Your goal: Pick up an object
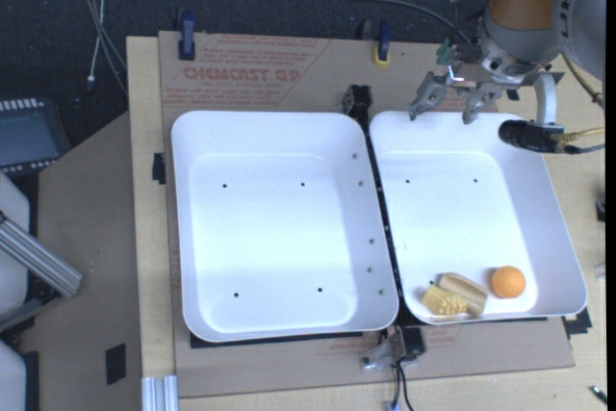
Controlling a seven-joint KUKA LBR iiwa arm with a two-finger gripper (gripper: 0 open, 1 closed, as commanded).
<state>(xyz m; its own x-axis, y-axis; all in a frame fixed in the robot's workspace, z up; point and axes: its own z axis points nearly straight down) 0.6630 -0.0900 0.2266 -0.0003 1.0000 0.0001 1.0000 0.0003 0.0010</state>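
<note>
Two white bins sit on a cardboard-topped desk. The open, empty gripper hovers over the right bin's far rim. The tan block lies near the front, long axis running left-right.

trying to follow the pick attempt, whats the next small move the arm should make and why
Probably carry the end effector toward the near end of the right-hand white bin. Its two fingers are spread with nothing between them, hanging above the bin's far rim, while the small round orange ball and the tan and yellow corn-like pieces lie at the opposite, near end.
</note>
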